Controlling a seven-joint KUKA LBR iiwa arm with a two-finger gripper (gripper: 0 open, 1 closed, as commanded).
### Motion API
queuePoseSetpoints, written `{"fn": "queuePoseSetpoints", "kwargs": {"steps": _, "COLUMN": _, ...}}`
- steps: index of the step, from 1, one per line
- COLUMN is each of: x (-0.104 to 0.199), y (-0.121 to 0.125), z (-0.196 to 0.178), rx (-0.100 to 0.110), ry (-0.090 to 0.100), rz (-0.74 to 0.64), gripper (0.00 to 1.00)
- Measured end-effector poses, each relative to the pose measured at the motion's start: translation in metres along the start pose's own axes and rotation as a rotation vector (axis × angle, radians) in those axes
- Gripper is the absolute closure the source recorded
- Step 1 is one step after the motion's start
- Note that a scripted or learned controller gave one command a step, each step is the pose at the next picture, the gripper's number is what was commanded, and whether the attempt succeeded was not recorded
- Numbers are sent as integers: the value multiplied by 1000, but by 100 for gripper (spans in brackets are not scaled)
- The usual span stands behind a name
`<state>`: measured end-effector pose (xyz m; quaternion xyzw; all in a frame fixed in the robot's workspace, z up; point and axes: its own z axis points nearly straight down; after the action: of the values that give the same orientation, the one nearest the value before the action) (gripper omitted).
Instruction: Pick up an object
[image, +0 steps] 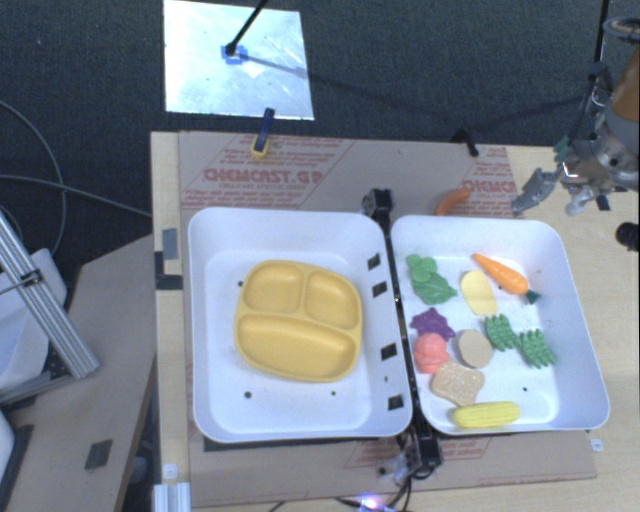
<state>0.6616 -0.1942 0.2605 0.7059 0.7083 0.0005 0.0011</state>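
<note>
Starting at the left of the frame, the left bin (215, 330) holds a yellow divided plate (297, 320), lying flat with its two small compartments toward the top and the one long compartment below. Across the black hinge strip (395, 330) in the middle sits the right bin (575, 330), and it's a busy one. A green leafy piece (430, 281) lies at its upper left, a purple piece (432, 322) below that, and a pink piece (431, 351) touching the purple one from beneath. A tan bread slice (457, 382) comes next down, with a yellow corn cob (486, 413) lying along the bottom wall. In the middle of the bin, a pale yellow piece (479, 293) sits above a round beige piece (474, 348). Further right, an orange carrot (501, 272) lies tilted, tip toward the upper left, and two dark green pieces (520, 338) lie side by side below it. Up at the right edge, the gripper (562, 195) hangs above the surface, just beyond the right bin's top corner (fingers spread apart, nothing between them). It's well apart from every piece in the bin.
</note>
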Motion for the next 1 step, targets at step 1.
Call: {"fn": "queuePoseSetpoints", "kwargs": {"steps": 1, "x": -13, "y": -122, "z": 75, "rx": 16, "ry": 5, "rz": 9, "gripper": 0}}
